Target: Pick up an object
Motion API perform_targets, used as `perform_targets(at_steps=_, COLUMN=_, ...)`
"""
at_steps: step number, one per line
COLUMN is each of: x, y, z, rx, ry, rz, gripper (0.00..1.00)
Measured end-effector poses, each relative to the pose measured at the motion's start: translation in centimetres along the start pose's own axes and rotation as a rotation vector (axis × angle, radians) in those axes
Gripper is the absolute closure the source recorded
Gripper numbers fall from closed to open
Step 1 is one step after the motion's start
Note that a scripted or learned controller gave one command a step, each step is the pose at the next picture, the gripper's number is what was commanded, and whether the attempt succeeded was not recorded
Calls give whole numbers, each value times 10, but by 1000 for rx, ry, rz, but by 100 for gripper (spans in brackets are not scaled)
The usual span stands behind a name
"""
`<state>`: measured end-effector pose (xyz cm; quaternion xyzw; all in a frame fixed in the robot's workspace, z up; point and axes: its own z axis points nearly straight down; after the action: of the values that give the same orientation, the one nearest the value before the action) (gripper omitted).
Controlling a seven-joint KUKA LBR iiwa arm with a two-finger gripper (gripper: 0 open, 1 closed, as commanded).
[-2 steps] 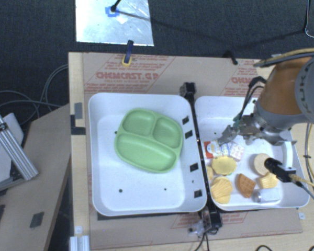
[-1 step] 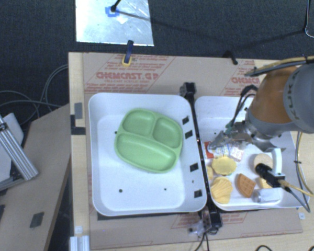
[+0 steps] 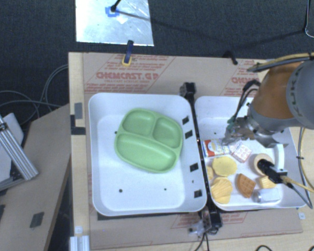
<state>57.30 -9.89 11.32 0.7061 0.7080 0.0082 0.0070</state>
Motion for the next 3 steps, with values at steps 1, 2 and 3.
perform_targets(at_steps=1, x=-1, y=10, z=-62, rx=14, ry=-3, rz=-2, gripper=100)
perform_targets(at_steps=2, x=-1, y=13, z=-114, rx=15, ry=-3, rz=-2, gripper=100)
perform_targets(at_steps=3, x=53, y=14, z=-120, rx=19, ry=0, rz=-7, gripper=100)
